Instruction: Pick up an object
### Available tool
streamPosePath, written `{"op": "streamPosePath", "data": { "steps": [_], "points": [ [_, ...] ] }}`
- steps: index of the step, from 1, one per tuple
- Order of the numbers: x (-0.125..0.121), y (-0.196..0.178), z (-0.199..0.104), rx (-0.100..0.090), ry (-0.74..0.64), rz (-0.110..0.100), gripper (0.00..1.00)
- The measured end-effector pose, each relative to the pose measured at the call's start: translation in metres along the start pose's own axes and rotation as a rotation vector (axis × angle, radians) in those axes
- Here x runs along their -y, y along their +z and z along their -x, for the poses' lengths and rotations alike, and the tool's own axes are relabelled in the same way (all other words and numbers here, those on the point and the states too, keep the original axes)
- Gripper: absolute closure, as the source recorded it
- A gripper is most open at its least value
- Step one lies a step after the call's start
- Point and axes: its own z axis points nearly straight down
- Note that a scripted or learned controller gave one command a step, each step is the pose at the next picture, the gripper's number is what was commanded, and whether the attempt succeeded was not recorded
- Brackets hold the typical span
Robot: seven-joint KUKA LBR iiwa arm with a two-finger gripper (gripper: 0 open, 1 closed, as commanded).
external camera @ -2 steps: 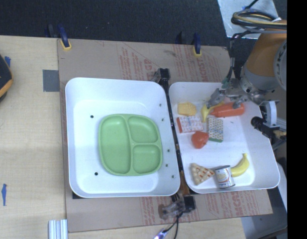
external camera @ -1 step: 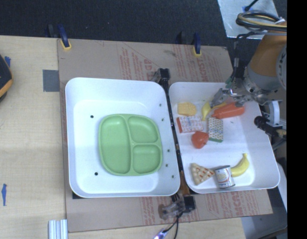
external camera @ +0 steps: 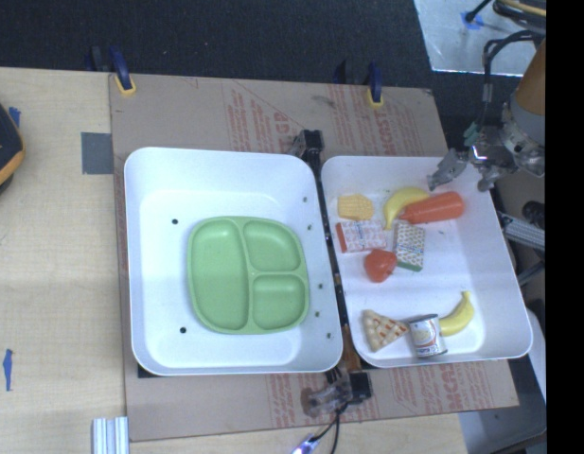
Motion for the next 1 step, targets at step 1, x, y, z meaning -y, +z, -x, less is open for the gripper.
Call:
{"op": "streamPosePath", "data": {
  "steps": [1],
  "points": [
    [-0.0088, 0.0479, -0.0866, 0.000, -0.002, -0.004, 0.00]
  ]
}}
